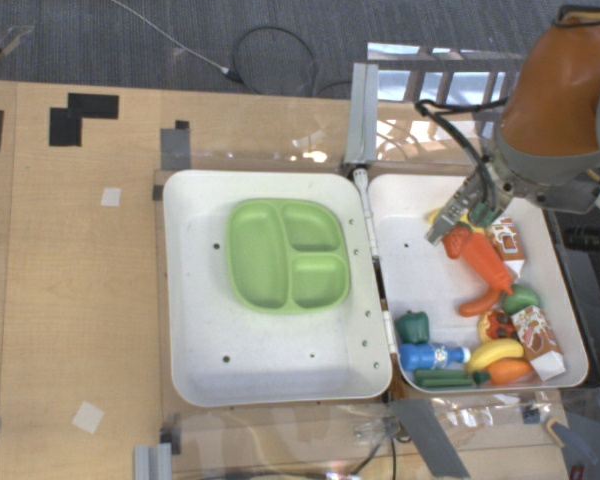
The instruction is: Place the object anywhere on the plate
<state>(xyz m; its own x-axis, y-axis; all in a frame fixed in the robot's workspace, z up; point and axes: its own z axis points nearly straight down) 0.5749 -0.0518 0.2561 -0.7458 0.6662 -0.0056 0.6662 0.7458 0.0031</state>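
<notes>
A light green divided plate lies in the middle of the left white bin. My gripper hangs low over the upper part of the right bin, at the top end of an orange toy carrot that lies slanting across the bin floor. A bit of yellow-green shows right beside the gripper's tip. The arm's orange band covers the bin's far right corner. Whether the gripper touches the carrot I cannot tell.
Toy food crowds the right bin's near end: a dark green pepper, a blue bottle, a banana, an orange fruit, small cartons. A metal divider separates the bins.
</notes>
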